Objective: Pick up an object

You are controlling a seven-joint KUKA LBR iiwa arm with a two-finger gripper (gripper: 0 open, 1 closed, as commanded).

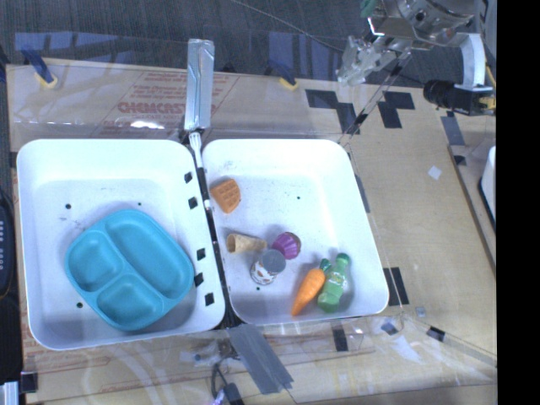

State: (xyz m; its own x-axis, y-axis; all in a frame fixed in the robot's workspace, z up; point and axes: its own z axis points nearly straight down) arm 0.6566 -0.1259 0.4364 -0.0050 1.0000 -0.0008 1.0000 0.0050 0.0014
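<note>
My hand (364, 60): at the upper right of the frame, raised over the tabletop beyond the far right corner of the right bin, well apart from everything in it; nothing sits between its tips, and I cannot tell how wide it stands.
My arm: it comes in from the top right corner of the frame, grey and metallic at the wrist.
Right bin (337, 169): white and shallow, right of the frame's middle, with all the small things in it.
Orange block (225, 195): a ridged orange piece near the bin's left wall, in its upper half, alone.
Cone piece (244, 243): tan, lying on its side just below the orange block, near the left wall.
Purple cup (287, 245): small, just right of the cone piece.
Can (267, 267): small, with a grey top, just below the cone piece and the purple cup.
Carrot (308, 288): orange, lying at a slant in the bin's lower right part.
Green bottle (335, 282): beside the carrot on its right, touching it or nearly so.
Left bin (51, 184): white, at the left of the frame, edge to edge with the right bin.
Blue tray (128, 267): a teal tray with three compartments, in the left bin's lower middle.
Tabletop (422, 226): pale wood, with black tape marks.
</note>
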